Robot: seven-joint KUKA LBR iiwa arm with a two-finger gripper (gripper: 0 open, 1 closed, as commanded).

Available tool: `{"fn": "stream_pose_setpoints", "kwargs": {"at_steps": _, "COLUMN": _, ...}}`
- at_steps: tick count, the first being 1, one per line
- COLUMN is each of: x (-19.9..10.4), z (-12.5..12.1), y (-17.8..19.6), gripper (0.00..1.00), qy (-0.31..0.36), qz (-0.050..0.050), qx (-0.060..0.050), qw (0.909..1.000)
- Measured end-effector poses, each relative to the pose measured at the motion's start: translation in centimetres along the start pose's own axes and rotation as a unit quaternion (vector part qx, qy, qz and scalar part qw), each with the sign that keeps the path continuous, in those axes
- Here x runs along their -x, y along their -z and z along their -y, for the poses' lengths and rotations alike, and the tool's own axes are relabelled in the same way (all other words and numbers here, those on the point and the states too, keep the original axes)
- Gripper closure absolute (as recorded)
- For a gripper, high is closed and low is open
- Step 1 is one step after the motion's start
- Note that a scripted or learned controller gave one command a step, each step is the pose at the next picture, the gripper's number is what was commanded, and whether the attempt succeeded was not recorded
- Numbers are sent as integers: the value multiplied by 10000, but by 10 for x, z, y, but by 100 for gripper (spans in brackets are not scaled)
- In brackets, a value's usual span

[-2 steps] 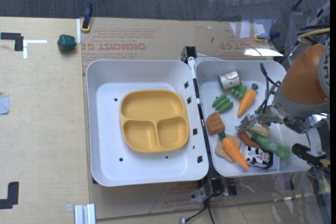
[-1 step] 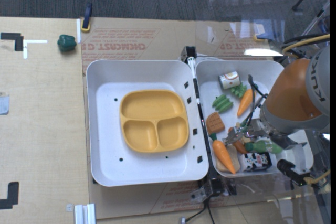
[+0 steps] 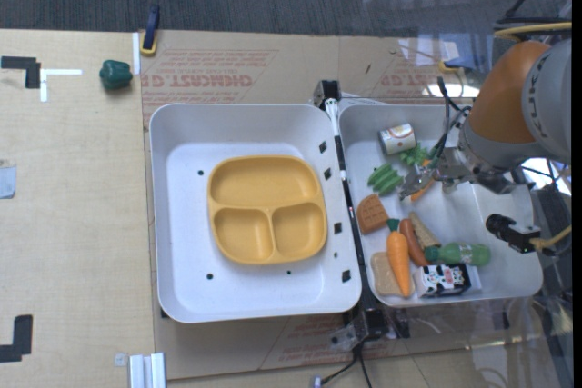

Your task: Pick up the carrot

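Observation:
The carrot (image 3: 398,260), orange with a small green top, lies lengthwise in the front part of the right bin (image 3: 509,286). It rests partly on a pale bread slice (image 3: 386,276), with a reddish sausage (image 3: 414,241) on its right. My gripper (image 3: 423,182) hangs low over the middle of the right bin, behind the carrot and a little to its right, next to a green leafy vegetable (image 3: 393,176). Nothing is visibly held in it.
The right bin also holds a small can (image 3: 397,138), a brown cookie (image 3: 371,213), a green bottle (image 3: 460,253) and a black-and-white carton (image 3: 446,279). A yellow divided plate (image 3: 268,208) sits in the left bin (image 3: 173,195). A green object (image 3: 115,74) lies on the bench at far left.

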State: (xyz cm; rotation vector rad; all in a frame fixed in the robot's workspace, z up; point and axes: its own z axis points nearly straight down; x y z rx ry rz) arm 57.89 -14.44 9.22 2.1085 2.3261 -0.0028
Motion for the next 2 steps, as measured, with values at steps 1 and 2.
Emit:
{"fn": "stream_pose_setpoints", "kwargs": {"at_steps": 1, "x": 0, "z": 0, "y": 9, "gripper": 100, "qy": 25, "qz": 9, "qx": 0, "qw": 10000}}
{"fn": "stream_pose_setpoints", "kwargs": {"at_steps": 2, "x": -102, "z": 11, "y": 99, "gripper": 100, "qy": -1058, "qz": -6, "qx": -14, "qw": 9944}}
